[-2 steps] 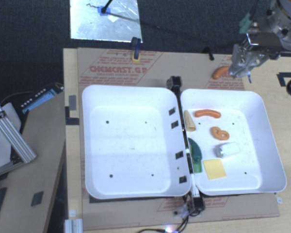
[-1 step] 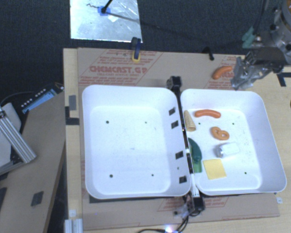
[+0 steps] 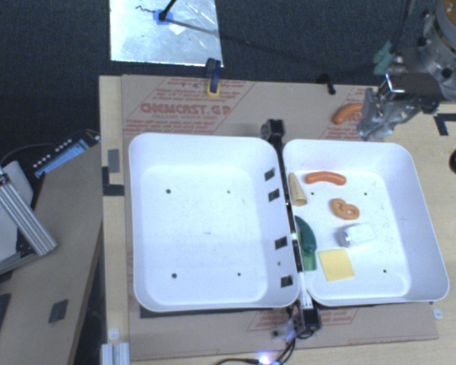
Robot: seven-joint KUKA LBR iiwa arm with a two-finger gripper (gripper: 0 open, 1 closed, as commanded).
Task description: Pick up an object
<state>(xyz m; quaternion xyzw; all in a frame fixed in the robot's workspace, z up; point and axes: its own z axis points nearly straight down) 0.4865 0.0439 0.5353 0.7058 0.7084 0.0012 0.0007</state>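
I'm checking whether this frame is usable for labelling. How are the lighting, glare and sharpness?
Camera view: even, soft light; the two shallow white bins look bright, nearly washed out; the shiny silver sheet at the top shows glare; small items such as the yellow square block are slightly soft; the grey two-finger gripper is blurred.

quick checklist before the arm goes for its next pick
1. Targets in reach: hot dog, pretzel, cone, white block, yellow square and green piece lie in the right bin: ok.
2. Gripper over a target: it sits beyond the bin's far rim: not ok.
3. Finger state: cannot tell.
4. An orange item lies by the gripper, outside the bin; whether it is held: cannot tell.
5. Spacing: hot dog and pretzel lie apart from the rest: ok.
6. Green piece hugs the bin's left wall: not ok for an easy grasp.
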